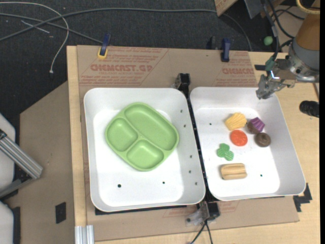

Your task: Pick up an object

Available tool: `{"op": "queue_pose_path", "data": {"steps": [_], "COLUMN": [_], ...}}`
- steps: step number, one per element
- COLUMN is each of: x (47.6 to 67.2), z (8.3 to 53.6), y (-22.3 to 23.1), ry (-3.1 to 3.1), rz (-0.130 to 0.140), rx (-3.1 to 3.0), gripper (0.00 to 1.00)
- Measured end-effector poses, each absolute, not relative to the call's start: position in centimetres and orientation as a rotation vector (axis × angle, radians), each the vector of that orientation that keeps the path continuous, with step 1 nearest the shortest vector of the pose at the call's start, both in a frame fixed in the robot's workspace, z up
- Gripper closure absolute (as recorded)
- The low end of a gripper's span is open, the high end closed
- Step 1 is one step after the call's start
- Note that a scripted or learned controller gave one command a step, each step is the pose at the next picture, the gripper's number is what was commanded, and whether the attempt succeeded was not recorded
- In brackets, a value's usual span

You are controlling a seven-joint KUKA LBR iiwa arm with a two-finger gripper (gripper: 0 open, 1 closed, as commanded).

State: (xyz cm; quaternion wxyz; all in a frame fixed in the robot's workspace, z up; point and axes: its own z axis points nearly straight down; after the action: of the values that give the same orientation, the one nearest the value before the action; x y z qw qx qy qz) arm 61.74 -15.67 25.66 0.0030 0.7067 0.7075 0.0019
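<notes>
Left bin (pixel 96 151): green divided plate (pixel 142 136). Right bin (pixel 284 156): green piece (pixel 224 151), tan bread roll (pixel 233 171), yellow piece (pixel 235 121), red tomato (pixel 238 138), purple piece (pixel 256 124), brown doughnut (pixel 262 139), clustered near the middle. Gripper (pixel 265 91): above the right bin's far right corner, holding nothing; how far open cannot be told.

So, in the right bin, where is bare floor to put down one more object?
In the right bin, the near-left floor beside the tan bread piece is bare, and so is the near-right corner. The middle is crowded: yellow piece, purple piece, red piece, brown donut and green piece sit close together. The gripper hovers over the far edge.
</notes>
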Motion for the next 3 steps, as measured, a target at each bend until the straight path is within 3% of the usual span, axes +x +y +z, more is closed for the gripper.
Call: {"op": "queue_pose_path", "data": {"steps": [3], "x": [61.0], "z": [22.8], "y": [0.4], "ry": [2.231], "rz": [-0.001], "rx": [2.218], "gripper": [1.0]}}
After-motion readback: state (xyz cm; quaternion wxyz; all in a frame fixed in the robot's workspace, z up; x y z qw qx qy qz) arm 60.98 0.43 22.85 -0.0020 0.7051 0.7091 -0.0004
